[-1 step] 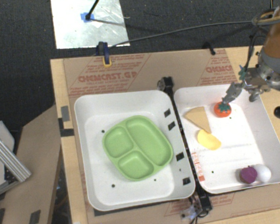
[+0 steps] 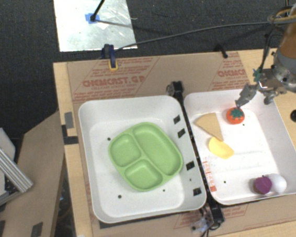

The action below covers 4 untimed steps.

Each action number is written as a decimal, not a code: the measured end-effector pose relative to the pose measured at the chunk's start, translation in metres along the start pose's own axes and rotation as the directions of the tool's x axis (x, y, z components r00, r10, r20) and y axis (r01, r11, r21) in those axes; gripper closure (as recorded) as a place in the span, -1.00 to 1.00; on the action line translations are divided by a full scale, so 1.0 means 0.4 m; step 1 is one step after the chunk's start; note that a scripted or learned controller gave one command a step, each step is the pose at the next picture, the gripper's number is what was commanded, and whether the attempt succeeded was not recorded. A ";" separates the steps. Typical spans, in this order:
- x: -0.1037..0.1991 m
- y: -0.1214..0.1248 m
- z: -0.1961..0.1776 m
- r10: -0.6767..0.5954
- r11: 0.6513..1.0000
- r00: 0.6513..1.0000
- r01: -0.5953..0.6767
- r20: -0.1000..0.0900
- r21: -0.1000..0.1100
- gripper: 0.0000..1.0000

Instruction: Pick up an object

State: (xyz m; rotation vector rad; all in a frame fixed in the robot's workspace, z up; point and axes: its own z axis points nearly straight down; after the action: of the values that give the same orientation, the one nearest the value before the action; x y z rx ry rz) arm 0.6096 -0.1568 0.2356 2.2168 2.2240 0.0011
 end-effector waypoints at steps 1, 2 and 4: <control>-0.022 0.005 0.142 0.002 1.000 1.000 -0.002 -0.001 0.004 -1.00; -0.017 0.025 0.256 -0.001 1.000 1.000 0.001 -0.001 0.003 -1.00; -0.016 0.030 0.348 -0.001 1.000 1.000 0.001 0.001 -0.004 1.00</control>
State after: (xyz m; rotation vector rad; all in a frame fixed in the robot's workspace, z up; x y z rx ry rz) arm 0.6219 -0.1634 0.0964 2.2137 2.2224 0.0045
